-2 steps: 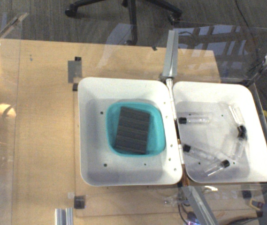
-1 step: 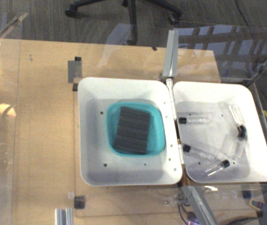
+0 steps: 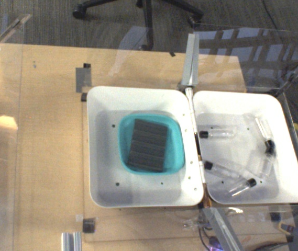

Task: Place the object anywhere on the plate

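Fingers of the gripper, wide or narrow, could not be told at this moment, so nothing could be said of what they carried.

Camera view: the plate, a teal dish with rounded corners, sat in the middle of the left bin. A dark grey ribbed block lay flat on it, well inside the rim and slightly turned against the dish's edges. If that block was the task's object, the job looked done. In the right bin several clear tubes with black caps lay scattered: one near the dividing wall, one long one lower down, and others towards the far side. Both bins stood on the wooden bench.

Risk, as I judged it, lay in any further reach into the left bin. A descent onto the block could push it sideways, since it rested loose on a smooth dish, and the dish itself could slide on the bin floor. Should a tube have been the target instead, trouble seemed likelier: the tubes were clear, round and slick, apt to roll away from closing jaws or slip out on the way over the wall between the bins
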Robot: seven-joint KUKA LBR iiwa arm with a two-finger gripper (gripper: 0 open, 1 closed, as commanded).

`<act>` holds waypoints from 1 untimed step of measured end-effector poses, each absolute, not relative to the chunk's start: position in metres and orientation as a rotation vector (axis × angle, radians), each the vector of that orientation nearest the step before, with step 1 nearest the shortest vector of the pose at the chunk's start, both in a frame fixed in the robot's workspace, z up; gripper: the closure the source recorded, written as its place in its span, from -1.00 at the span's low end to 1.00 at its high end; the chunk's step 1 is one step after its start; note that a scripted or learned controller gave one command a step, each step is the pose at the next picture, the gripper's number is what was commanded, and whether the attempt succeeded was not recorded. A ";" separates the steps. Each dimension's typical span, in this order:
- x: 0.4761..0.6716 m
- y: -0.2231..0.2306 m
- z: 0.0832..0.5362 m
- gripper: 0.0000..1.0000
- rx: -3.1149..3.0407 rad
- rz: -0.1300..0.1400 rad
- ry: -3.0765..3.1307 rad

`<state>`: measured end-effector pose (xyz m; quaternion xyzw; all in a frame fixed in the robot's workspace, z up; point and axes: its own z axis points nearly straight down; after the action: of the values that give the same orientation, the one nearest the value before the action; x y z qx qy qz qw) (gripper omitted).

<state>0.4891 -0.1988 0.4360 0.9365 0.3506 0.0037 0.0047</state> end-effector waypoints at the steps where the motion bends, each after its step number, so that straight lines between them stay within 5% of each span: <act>1: 0.489 -0.199 0.436 -1.00 2.985 0.013 0.956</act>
<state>0.4889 -0.1992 0.4362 0.9523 0.3050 0.0042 0.0035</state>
